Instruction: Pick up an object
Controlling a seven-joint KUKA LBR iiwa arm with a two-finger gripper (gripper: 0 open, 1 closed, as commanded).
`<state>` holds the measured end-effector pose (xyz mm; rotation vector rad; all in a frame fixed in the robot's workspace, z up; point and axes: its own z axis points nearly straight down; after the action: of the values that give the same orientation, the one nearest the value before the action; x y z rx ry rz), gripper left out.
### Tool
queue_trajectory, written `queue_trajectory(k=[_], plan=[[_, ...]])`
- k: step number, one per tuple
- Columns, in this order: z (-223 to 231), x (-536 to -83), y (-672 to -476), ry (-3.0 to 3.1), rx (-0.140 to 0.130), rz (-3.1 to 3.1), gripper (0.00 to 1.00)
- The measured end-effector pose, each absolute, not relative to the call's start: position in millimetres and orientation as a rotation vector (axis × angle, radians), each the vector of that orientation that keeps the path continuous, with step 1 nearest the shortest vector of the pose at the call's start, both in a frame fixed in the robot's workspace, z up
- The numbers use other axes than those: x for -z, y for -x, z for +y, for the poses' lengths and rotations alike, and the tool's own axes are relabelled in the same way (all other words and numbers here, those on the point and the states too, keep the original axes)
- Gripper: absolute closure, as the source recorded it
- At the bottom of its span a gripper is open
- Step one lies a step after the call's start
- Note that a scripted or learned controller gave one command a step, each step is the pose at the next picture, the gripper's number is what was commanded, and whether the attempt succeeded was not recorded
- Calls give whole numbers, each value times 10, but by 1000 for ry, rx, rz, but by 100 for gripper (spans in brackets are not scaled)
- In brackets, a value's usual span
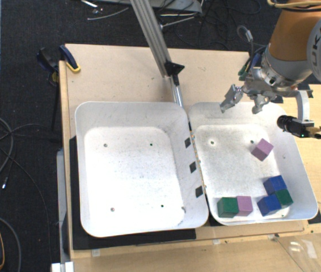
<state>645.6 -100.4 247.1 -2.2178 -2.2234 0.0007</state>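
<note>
My gripper (243, 102) hangs above the far rim of the right bin (228, 152), its two fingers spread open with nothing between them. Below and to its right, a tilted purple cube (262, 149) lies alone on the bin floor. Along the near edge sit a green cube (227, 207) and a pink cube (244, 205) side by side. At the near right corner are two blue cubes (274, 184) (269, 204) and a small green cube (284, 197), packed close together.
The left bin (92, 129) lies beside the right one, with black clips along their shared rim. A slanted metal rail (152, 30) runs from the top down to the bins' far junction. A yellow-tipped clamp (67, 58) sits at the bench's far left corner.
</note>
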Motion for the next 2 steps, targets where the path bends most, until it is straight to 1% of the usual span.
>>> queue_trajectory(k=[1, 2], plan=[[-1668, -1877, -6814, 2229, -5, -2216, 0], [-2112, -906, -6319, 2223, -9, -2212, 0]])
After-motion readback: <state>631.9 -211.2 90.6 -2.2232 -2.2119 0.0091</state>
